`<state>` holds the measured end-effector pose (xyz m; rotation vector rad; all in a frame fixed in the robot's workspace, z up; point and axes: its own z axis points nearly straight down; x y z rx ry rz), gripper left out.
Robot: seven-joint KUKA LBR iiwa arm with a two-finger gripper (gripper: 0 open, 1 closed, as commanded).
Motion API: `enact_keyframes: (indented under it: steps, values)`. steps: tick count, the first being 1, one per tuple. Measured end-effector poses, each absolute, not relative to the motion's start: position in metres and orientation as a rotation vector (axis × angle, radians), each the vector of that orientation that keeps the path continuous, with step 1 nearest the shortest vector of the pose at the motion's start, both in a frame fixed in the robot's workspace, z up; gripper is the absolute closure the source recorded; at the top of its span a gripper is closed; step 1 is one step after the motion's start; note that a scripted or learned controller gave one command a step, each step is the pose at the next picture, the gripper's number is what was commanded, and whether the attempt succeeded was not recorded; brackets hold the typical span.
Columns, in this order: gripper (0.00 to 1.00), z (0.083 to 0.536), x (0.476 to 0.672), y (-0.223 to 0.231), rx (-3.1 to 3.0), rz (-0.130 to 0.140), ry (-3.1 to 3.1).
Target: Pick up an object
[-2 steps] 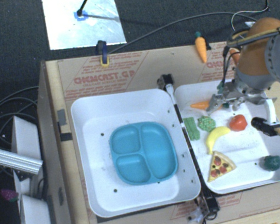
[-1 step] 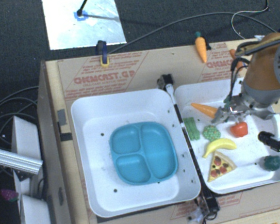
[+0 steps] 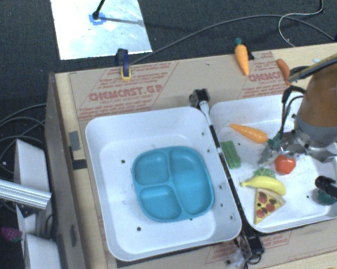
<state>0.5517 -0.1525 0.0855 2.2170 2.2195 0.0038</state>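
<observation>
The right bin (image 3: 238, 113) holds an orange carrot (image 3: 248, 132), a green block (image 3: 230, 154) by its left wall, a red tomato (image 3: 285, 165), a yellow banana (image 3: 264, 183) and a pizza slice (image 3: 266, 202). My gripper (image 3: 275, 149) hangs low over the middle of this bin. It is just above the tomato and to the right of the carrot's tip. The grey arm with its orange band (image 3: 323, 101) comes in from the right. Whether the gripper touches the tomato I cannot tell.
The left bin (image 3: 103, 140) holds a blue divided plate (image 3: 173, 183). A second carrot (image 3: 242, 57) and another orange piece (image 3: 283, 68) lie on the cardboard behind the right bin. A black divider clamp (image 3: 200, 98) sits between the bins.
</observation>
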Motion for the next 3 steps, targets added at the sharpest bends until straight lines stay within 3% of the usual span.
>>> enact_keyframes:
  steps: [1, 2, 3]
  values:
    - [1.0, 0.096, 0.552, -0.153, 2.216, 0.005, 2.219]
    - [0.0, 0.096, 0.552, -0.153, 2.216, 0.005, 2.22]
    - [0.0, 0.093, 0.649, -0.108, 2.215, 0.004, 2.224]
